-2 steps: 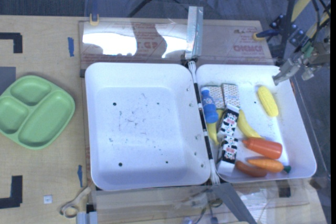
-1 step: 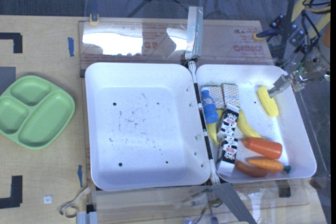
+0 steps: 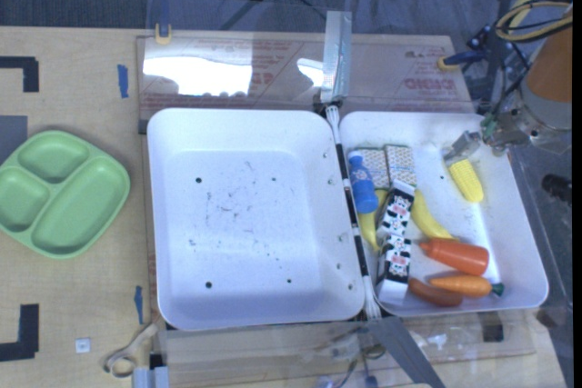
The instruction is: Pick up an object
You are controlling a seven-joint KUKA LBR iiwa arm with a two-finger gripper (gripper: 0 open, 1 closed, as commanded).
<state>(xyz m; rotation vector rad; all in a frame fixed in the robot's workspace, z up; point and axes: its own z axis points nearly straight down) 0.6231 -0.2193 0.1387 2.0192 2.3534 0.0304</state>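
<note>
On the counter (image 3: 73, 59) two shallow white bins stand side by side. The left bin (image 3: 245, 213) shows only small dark marks on its floor. The right bin (image 3: 523, 223) holds all the objects. Along its left wall lies a blue bottle (image 3: 362, 186) and, just below it, a black and white box (image 3: 396, 232) that points toward the near edge. A patterned packet (image 3: 386, 164) lies behind these two. A yellow banana (image 3: 426, 215) curves beside the box, and a yellow corn piece (image 3: 466, 180) lies apart from it, nearer to the far right corner. At the near side an orange pepper (image 3: 455, 255) rests above a carrot (image 3: 464, 284) and a brown sausage (image 3: 435, 293), all close together.

The tool (image 3: 473, 144) hangs over the far right part of the right bin, just above the corn piece. Nothing is seen between its tips, and whether they are spread or pressed together I cannot tell. The arm (image 3: 550, 77) comes in from the right.

A green divided plate (image 3: 62, 193) sits on the counter left of the bins.
</note>
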